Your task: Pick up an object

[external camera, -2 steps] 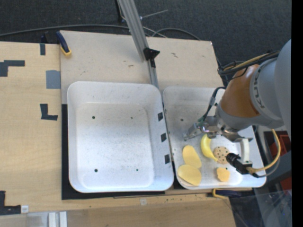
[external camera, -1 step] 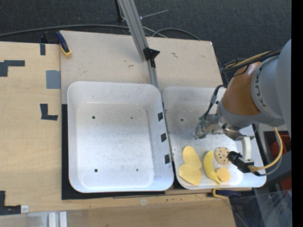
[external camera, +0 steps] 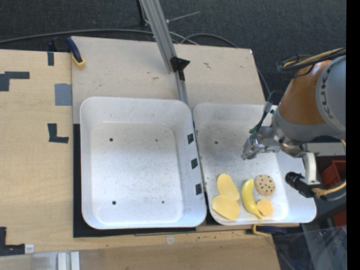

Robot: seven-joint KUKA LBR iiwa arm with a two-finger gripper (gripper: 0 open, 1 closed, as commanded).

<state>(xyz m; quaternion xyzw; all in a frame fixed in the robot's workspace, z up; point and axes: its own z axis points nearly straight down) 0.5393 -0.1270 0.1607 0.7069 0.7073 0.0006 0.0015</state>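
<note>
Looking at the right bin [external camera: 236, 128], you've got the pincer [external camera: 249, 151] hanging over its middle, near the right wall, with nothing between the fingers; can't tell if they're spread or clenched from up here. Your pickable stuff sits bunched at the bin's front edge: a banana [external camera: 249, 198], a round cookie [external camera: 264, 184] just beside it, a small orange piece [external camera: 265, 208] touching the banana, and two yellow slices [external camera: 226, 197] overlapping. The left bin [external camera: 90, 151] sits alongside on the desk [external camera: 129, 66].
</note>
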